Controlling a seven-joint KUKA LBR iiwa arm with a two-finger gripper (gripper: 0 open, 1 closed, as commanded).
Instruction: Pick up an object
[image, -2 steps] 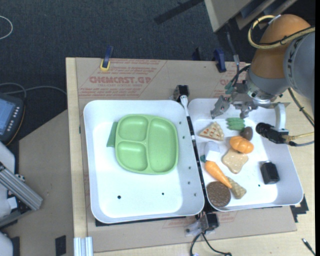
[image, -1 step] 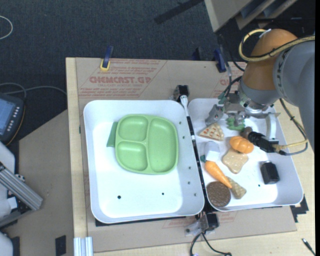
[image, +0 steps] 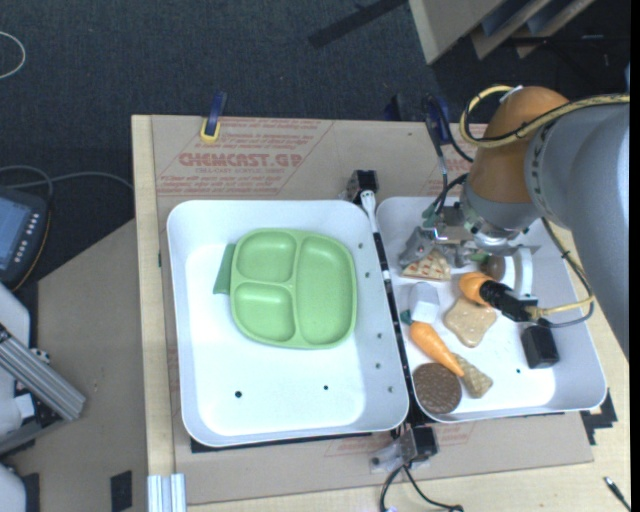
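My gripper (image: 437, 243) hangs low over the back left part of the right bin (image: 580, 385), the grey arm reaching in from the right. Directly under it lies a tan wedge like a pizza slice (image: 429, 267), touching or nearly touching the gripper. Close by are an orange round piece (image: 469, 286), a slice of toast (image: 469, 322), a carrot (image: 434, 343), a brown round cookie (image: 437, 388) and a small tan piece (image: 476, 380). I see nothing lifted off the bin floor.
The left bin (image: 200, 390) holds a green divided plate (image: 294, 288). A small black block (image: 540, 347) lies at the right of the right bin. A pale clear piece (image: 425, 300) sits near the divider between the bins.
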